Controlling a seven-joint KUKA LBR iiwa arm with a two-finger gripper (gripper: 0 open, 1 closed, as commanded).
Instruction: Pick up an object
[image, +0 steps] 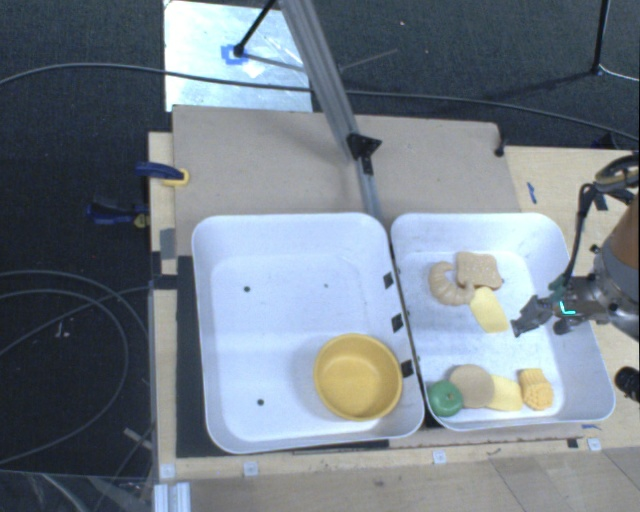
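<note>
The camera view looks down at a slant on a desk (300, 150) that carries two shallow white bins side by side. The left bin (260, 260) holds a yellow bowl (357, 376) near its lower right corner, upright with its opening facing up. The right bin (560, 250) holds several small food-like pieces in two clusters. In the upper cluster, a tan curved piece (447, 285) touches a tan toast-like slice (478, 269), and a pale yellow block (489, 310) lies just below them, tilted. In the lower cluster, along the bin's near edge, a green round piece (444, 399) sits at the left, just beside a tan round bun-like piece (471, 383), which touches a pale yellow wedge (505, 396); a yellow-orange ribbed piece (537, 389) lies just beside the wedge at the right. The gripper (528, 319) reaches in from the right over the right bin, its dark tip just beside the pale yellow block, with a small green light glowing on its body. Whether the jaws are apart or together cannot be told from here, and nothing is seen between them. A grey slanted pole (330, 85) crosses the desk from the top toward the gap between the bins.
</note>
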